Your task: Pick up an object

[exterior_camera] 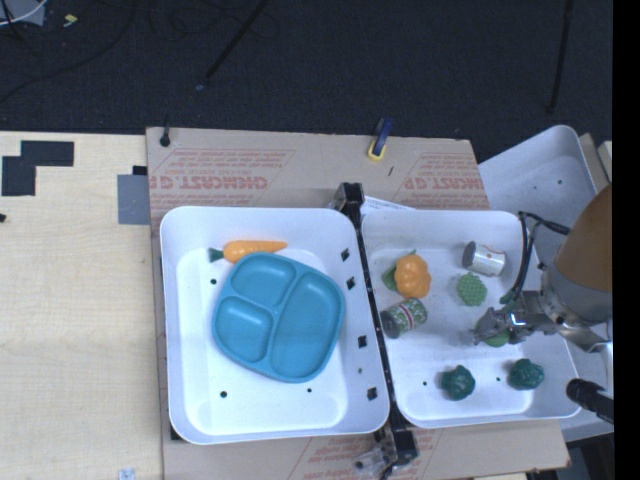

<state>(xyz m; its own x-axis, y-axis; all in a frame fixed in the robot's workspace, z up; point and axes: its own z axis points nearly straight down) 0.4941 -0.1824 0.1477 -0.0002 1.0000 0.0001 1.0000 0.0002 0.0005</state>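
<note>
Low in the right bin, claw [495, 328] beside round, bumpy green object [472, 290].

The fingers [493, 330] sit low in the right bin [440, 408] (their tips blur together). Just above them lies a green ball [472, 289], with a silver can [485, 259] beyond. Below them rest two dark green lumps [458, 382] [525, 374]. Well to their left sits a blue tray [278, 315].
</note>
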